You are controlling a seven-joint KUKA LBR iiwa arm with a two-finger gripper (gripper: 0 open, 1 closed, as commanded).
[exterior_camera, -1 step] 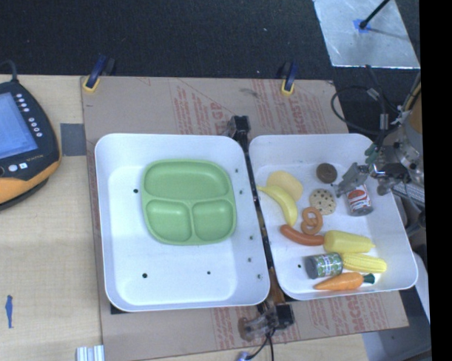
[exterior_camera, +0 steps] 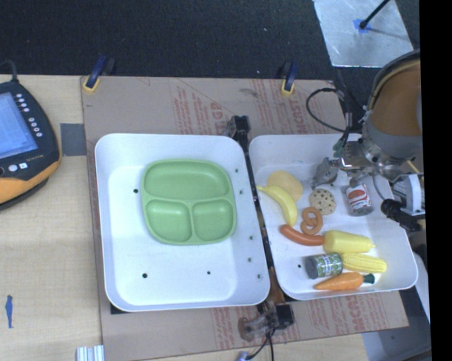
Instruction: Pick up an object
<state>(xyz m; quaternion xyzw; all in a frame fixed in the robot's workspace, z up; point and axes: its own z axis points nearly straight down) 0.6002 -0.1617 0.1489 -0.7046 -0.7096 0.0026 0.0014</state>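
We see the arm [exterior_camera: 397, 103] cut off at the right edge, its grey and orange bulk hiding the far right corner of the right bin [exterior_camera: 396, 281]. The gripper [exterior_camera: 331, 170] hangs low over that bin's back part, just above a cookie [exterior_camera: 324, 201] — we cannot tell how it is set, since cables and metal parts crowd it. A small can [exterior_camera: 358, 199] stands just beside it, partly under the wrist hardware.

The bin is crowded: a banana [exterior_camera: 281, 201] and a pale yellow piece [exterior_camera: 286, 183] at the left, a pretzel [exterior_camera: 311, 220] touching a sausage [exterior_camera: 300, 235], two corn cobs [exterior_camera: 349, 243] — one behind the other — a dark jar [exterior_camera: 323, 266] and a carrot [exterior_camera: 339, 283] at the front rim. The left bin [exterior_camera: 126, 276] holds a green tray [exterior_camera: 189, 201]. A pendant [exterior_camera: 17, 142] lies on the counter [exterior_camera: 37, 279], cut by the left edge.
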